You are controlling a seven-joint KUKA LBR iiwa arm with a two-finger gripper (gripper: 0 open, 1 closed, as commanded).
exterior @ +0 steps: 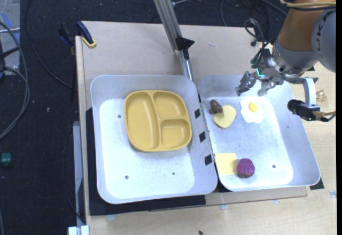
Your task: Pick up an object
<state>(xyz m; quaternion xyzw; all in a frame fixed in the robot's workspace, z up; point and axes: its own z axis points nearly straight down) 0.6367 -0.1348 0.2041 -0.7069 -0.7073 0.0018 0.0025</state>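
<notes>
A blue and yellow clamp (85, 34) sits at the upper left corner of the tan surface (133, 47), well apart from everything else. Below it, the left white bin (107, 175) fills the centre left of the frame and carries a yellow divided tray (158, 120) with three compartments, lying flat toward the bin's upper middle. A grey metal pole (165, 9) slants down from the top centre of the frame and ends between the two bins.

The right white bin (299, 159) holds the small things. Near its upper left lies a small brown piece (215, 106), touching a pale yellow rounded piece (225, 116) just lower right of it. To the right of these is a toy fried egg (251, 110), white with a yellow yolk. Toward the bin's lower edge a pale yellow square slice (225, 163) lies beside a purple rounded piece (245, 167), the two touching or nearly so.

At the upper right of the frame the grey and orange arm (304, 20) reaches in, and its tool (254, 86) hangs above the bin's upper edge, just above the egg, with its fingers spread apart and nothing between them
</notes>
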